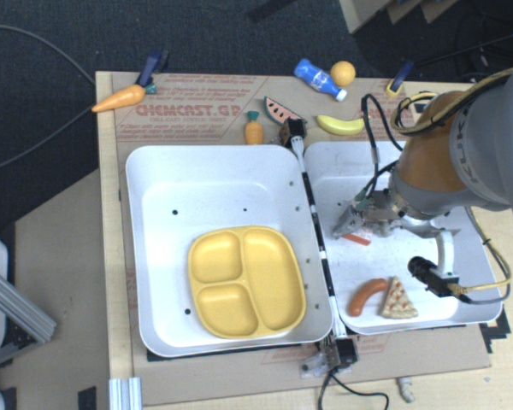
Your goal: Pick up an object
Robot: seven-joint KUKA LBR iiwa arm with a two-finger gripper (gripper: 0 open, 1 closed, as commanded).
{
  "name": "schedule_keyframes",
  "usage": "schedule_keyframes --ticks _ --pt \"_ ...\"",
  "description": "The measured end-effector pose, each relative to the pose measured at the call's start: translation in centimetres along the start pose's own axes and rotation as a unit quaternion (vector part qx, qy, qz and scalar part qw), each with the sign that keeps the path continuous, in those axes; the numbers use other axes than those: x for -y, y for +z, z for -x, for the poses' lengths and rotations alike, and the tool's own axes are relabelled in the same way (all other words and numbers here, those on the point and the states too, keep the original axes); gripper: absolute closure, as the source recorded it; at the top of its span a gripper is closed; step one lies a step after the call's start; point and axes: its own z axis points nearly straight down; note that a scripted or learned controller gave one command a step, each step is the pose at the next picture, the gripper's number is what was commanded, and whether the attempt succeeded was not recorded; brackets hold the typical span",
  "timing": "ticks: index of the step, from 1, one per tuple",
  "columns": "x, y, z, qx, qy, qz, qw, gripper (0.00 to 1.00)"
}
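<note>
The gripper sat low in the right bin, toward its nine o'clock side, with a small red piece lying just beside it at six o'clock. At this slant, with the wrist crowding the spot, I could not tell whether the fingers were spread or pressed together, and nothing showed between them. Candidates for the pick lay in the same bin: the red piece closest, then a sausage and a pizza slice near each other toward five o'clock.

My judgement was that the red piece was the target. It looked thin and flat, so a good grasp would call for the fingers to straddle its short axis, go right down to the bin floor, close fully, then lift straight up. The bin wall stood close at nine o'clock, so any sideways drift risked a scrape. The yellow tray in the left bin lay well apart and needed no care.
</note>
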Motion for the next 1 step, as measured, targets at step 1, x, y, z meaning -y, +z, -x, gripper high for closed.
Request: schedule_keyframes --ticks 1 --pt "0.01 -0.95 0.04 0.001 0.000 0.000 1.0000 1.00"
